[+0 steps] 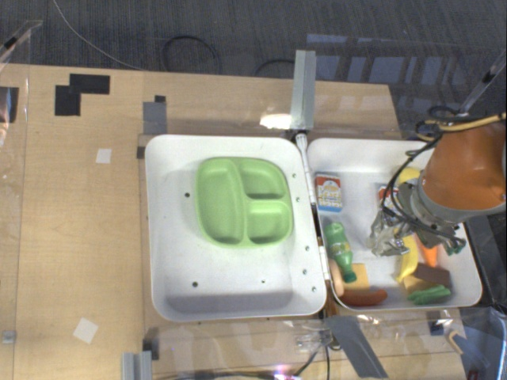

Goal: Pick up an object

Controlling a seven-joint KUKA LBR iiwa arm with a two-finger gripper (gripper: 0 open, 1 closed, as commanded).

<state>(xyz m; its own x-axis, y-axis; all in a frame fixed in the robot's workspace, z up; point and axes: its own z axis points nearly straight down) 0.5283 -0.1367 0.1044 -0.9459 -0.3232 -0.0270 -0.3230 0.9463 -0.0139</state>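
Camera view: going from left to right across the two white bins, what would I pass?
Left bin → green divided plate → small red and white carton → green bottle → gripper → yellow banana → brown block

Arm enters from right, orange band facing the camera, wrist pointed steeply down. Hand hangs low at the arm's left end, metallic, cables looped around wrist. Finger state unclear from above.
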